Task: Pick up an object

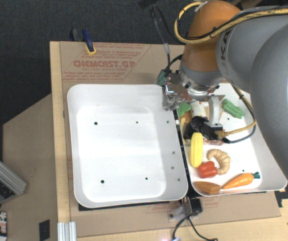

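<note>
Nothing is seen lifted yet; the things that could be picked all lie in the right bin. A yellow corn cob lies lengthwise by that bin's left wall and is used here as the landmark. Just below the corn cob a red pepper is seen, and right of the corn cob a curled tan croissant. Further below and right of the corn cob an orange carrot lies at a slant, with a brown piece at the bin's near rim. Well above and right of the corn cob lies a green piece.

The hand is lowered above the corn cob, at the bin's far left corner, beside a small green scrap. Whether the hand is wide, narrow or holding anything cannot be told.

The grey arm reaches in from beyond the corn cob's right. Left of the corn cob lies the left bin, both bins resting on a brown surface.

The task is judged barely begun: the grasp and the lift remain.
</note>
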Controlling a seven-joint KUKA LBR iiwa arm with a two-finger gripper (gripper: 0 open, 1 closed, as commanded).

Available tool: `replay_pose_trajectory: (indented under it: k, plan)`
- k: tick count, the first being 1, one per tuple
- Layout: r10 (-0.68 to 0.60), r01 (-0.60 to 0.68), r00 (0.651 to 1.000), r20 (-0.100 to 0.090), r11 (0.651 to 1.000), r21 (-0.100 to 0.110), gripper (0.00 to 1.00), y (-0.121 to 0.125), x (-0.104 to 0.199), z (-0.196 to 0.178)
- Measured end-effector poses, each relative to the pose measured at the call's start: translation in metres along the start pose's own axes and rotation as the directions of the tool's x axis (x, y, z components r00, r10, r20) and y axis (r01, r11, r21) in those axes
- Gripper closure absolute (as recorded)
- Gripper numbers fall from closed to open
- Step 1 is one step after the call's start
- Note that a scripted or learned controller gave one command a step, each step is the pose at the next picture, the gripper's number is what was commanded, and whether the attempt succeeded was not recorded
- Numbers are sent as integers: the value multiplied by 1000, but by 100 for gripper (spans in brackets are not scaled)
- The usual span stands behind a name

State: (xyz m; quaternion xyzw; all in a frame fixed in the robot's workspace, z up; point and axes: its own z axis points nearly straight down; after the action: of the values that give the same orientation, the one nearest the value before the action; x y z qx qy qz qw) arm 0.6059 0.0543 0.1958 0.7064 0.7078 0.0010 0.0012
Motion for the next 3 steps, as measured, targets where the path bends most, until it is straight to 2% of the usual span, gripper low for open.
replay_pose_trajectory:
  k: [2,3]
  plan:
    - [-1,1,1000,1,1000,-4,100,1,1,-20]
    - [-6,6,1000,-3,1000,10,100,3,88,30]
